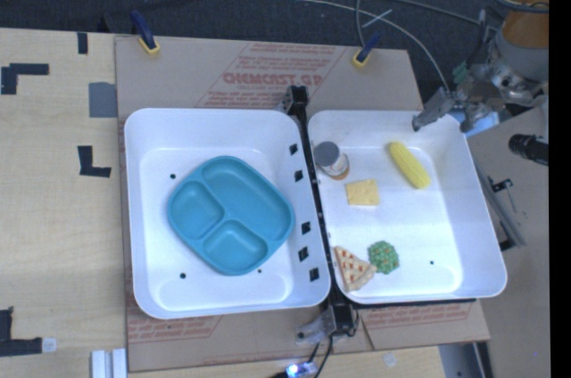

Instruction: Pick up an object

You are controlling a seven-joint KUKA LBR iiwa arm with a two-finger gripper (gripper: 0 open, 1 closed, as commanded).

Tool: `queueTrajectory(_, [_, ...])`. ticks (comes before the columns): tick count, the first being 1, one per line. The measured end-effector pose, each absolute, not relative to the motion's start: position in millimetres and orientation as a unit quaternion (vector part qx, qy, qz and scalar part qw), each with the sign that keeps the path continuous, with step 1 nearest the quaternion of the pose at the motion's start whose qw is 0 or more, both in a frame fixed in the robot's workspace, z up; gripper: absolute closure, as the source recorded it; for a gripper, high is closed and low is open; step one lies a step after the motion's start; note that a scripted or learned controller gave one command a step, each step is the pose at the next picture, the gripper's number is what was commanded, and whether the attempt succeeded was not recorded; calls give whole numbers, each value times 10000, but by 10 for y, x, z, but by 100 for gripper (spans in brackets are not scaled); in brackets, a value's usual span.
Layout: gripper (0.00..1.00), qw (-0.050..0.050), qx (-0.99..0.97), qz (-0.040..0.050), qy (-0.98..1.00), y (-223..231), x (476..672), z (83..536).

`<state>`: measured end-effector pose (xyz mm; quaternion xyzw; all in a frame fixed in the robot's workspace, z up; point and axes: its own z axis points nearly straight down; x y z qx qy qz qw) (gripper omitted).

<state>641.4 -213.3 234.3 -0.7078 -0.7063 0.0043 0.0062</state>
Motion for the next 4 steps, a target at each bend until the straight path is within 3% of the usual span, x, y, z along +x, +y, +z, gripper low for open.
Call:
queueTrajectory(1, [0, 4, -7065, 6, -7077, -2126, 6442, 2435])
queueTrajectory(3, [0, 22, -7063, 24, -7079, -2052, 6386, 1169])
queueTrajectory(4, [0, -11, -7060, 13, -7082, -2047, 6390, 838])
